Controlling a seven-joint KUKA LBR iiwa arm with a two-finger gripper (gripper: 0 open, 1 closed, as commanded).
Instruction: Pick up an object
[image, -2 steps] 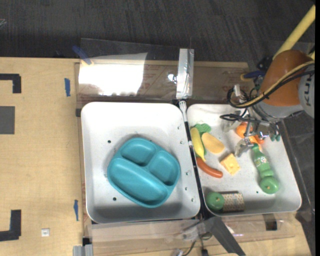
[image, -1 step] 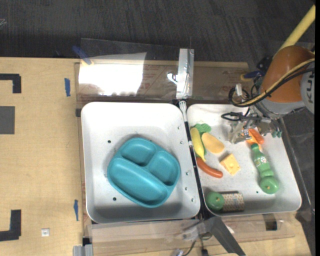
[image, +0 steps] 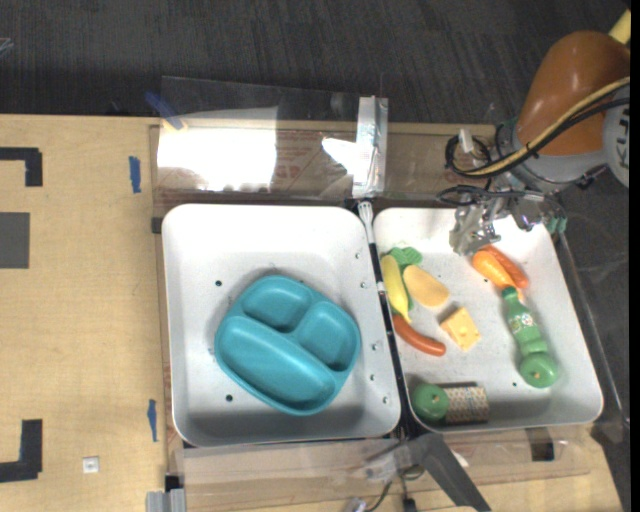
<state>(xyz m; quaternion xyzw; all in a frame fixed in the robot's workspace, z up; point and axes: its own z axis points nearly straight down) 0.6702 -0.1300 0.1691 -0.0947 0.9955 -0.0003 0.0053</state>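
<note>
The left bin (image: 190, 240) holds a teal tray (image: 288, 342). In the right bin (image: 580, 385), toy foods cluster centrally; a carrot (image: 498, 267) lies at two o'clock, just beside the gripper (image: 472, 236), whose grip I cannot tell.

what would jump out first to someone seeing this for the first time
The big teal divided plate sits alone in the left bin. Next comes the bright toy food in the right bin: a carrot, a green bottle and a cheese wedge. The gripper hangs over that bin's far end, beside the carrot.
</note>
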